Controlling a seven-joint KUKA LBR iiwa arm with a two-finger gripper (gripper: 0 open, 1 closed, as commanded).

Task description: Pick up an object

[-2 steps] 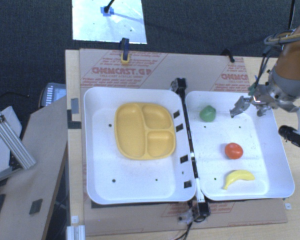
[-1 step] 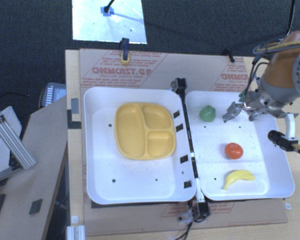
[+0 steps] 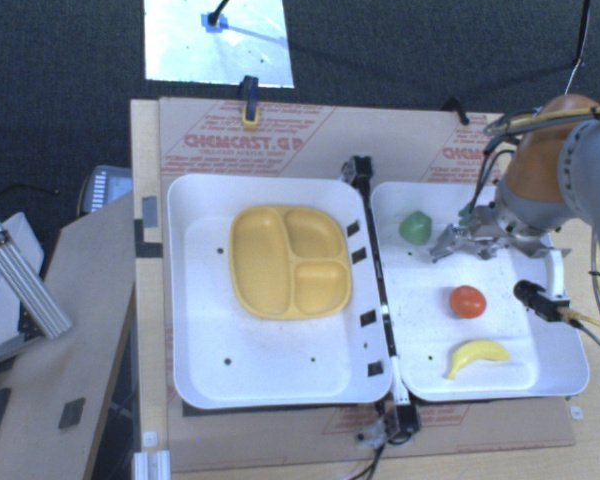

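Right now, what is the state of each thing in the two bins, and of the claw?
Yellow tray: lies flat in the left bin, its compartments bare.
Green ball: rests in the right bin, free, left of the claw.
Red ball: rests on the bin floor, not held.
Banana: lies on its side near the front wall, not held.
Claw: low over the right bin, holding nothing.

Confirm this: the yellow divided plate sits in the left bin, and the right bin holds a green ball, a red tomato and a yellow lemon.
One detail is wrong. The camera view shows the yellow item in the right bin is a banana, not a lemon. The yellow divided plate in the left bin, green ball and red tomato are right.
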